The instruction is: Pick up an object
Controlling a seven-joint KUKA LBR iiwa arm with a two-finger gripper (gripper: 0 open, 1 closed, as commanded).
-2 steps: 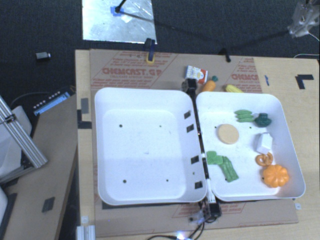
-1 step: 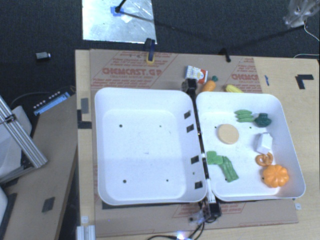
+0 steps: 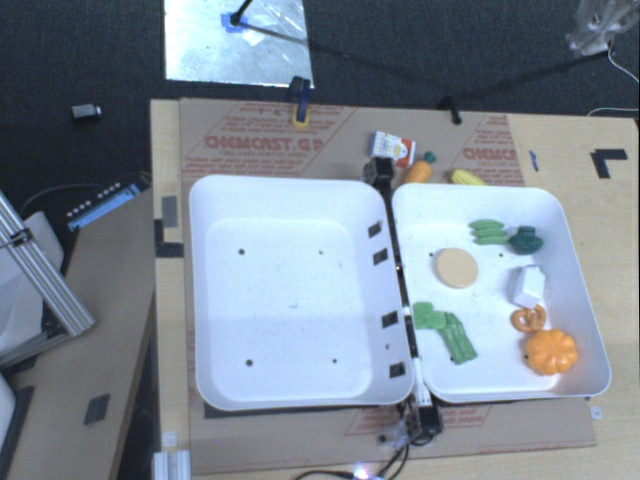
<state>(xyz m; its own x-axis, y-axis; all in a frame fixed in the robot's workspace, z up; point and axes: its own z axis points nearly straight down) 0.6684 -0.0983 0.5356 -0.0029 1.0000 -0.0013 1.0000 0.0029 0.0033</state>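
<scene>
Objects for picking lay in the right-hand bin [image 3: 492,303] when we looked down: an orange pumpkin [image 3: 552,352] at the near right corner, a pretzel [image 3: 528,319] just beside it, a white block [image 3: 527,286], a tan disc [image 3: 456,268] and green vegetables [image 3: 446,330]. Blurred at the upper right, the gripper [image 3: 600,16] hung well apart from both bins; we could not tell whether it was open or closed.
</scene>
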